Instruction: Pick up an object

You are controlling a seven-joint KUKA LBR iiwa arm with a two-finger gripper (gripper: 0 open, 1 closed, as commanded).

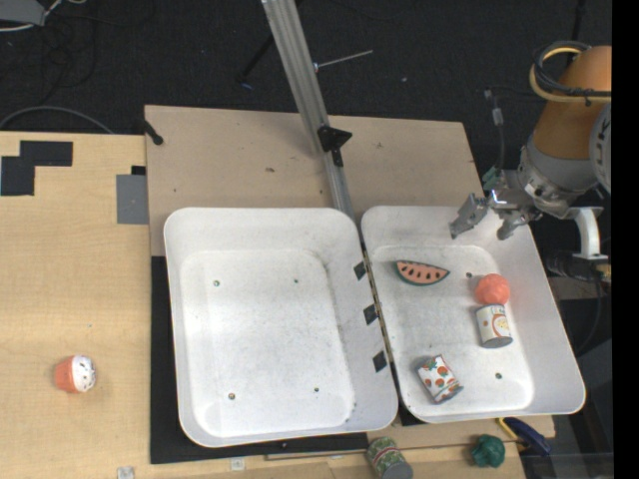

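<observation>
We hover the gripper (489, 215), fingers wide and empty, over the right bin's (559, 392) far edge; next we descend on the ball (492, 289).

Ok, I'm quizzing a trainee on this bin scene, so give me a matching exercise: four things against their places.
Things:
1. watermelon slice
2. can
3. orange-and-white ball
4. claw

Places:
A. on the wooden bench, far left
B. over the right bin's top edge
C. right bin, near the divider
D. right bin, just below the red ball

Pairs: 1-C, 2-D, 3-A, 4-B
</observation>
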